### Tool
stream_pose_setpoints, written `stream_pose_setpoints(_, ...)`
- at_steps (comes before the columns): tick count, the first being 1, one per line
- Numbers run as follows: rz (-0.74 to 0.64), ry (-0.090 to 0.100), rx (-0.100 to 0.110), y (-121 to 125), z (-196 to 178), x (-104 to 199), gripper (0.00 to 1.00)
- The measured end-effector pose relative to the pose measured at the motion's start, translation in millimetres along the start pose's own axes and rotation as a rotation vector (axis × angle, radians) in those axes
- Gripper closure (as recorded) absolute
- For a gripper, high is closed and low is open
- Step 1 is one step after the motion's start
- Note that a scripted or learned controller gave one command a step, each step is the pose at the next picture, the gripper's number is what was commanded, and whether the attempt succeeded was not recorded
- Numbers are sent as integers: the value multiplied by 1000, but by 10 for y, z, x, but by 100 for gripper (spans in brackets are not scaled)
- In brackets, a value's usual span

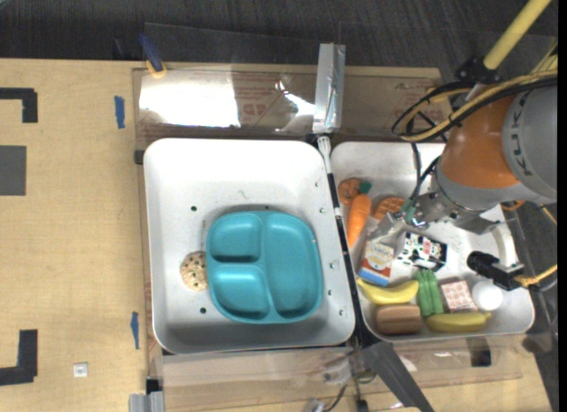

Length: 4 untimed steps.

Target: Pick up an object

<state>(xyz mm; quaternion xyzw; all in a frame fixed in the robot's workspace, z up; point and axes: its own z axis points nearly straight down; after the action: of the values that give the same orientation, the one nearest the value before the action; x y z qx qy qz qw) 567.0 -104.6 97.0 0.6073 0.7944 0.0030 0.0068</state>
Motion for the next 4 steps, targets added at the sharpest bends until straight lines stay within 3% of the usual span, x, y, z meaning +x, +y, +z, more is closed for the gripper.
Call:
stream_pose_setpoints(1, 43, 1, 5, -716, 82, -238, 0)
stream_pose_setpoints(2, 42, -1, -2, -688, -30, -233, 100)
stream_pose_setpoints(3, 42, -1, 0, -692, -23, -231, 0)
stream_pose_setpoints(4, -259, 6, 5, -444, -900, 449, 0)
